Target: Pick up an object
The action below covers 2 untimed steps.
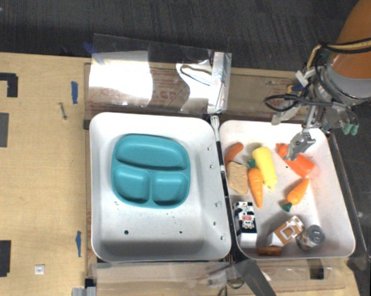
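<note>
- We see the pincer (303,143) hanging low in the upper right part of the right-hand shallow white bin (338,200), just beside a bright orange-red plastic piece (300,164). We cannot tell whether it is open or closed, and nothing shows gripped in it.
- That orange-red piece is the likeliest thing to lift, we judge, because it lies nearest below the tool.
- The toys sit heaped in this one bin, presumably as a pool to choose from: a yellow plastic corn cob (266,166), a long orange plastic carrot (255,185), a smaller orange carrot with a green end (296,191), a tan bread-like slice (237,176) and a small grey metal can (313,235).
- The left-hand white bin (102,220) carries a teal divided plastic tray (151,170), probably a place for setting things down.
- A small black-and-white carton (246,216) bears print, too small for us to read.
</note>
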Tool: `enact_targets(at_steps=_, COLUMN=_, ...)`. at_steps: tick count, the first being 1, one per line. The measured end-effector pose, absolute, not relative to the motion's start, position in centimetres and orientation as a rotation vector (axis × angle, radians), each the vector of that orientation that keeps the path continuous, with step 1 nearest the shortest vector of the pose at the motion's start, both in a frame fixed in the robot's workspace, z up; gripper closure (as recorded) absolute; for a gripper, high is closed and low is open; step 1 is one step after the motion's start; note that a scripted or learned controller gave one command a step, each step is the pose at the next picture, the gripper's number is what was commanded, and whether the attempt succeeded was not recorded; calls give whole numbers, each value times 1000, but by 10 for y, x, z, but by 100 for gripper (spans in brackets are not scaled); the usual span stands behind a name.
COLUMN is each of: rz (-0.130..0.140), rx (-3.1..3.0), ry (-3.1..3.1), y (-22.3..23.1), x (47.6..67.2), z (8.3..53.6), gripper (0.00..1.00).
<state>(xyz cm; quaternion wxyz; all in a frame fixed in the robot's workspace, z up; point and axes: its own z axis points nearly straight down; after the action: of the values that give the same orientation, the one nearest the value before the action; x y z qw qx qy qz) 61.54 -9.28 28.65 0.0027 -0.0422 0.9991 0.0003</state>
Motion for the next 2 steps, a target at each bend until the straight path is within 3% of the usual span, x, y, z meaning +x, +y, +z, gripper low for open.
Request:
enact_targets(at_steps=1, rz=4, rx=-18, ry=3146, y=-142, x=566, z=132, gripper=0)
enact_targets(at_steps=2, rz=3, rx=207, ry=3126, y=-116, x=569, z=91, gripper=0)
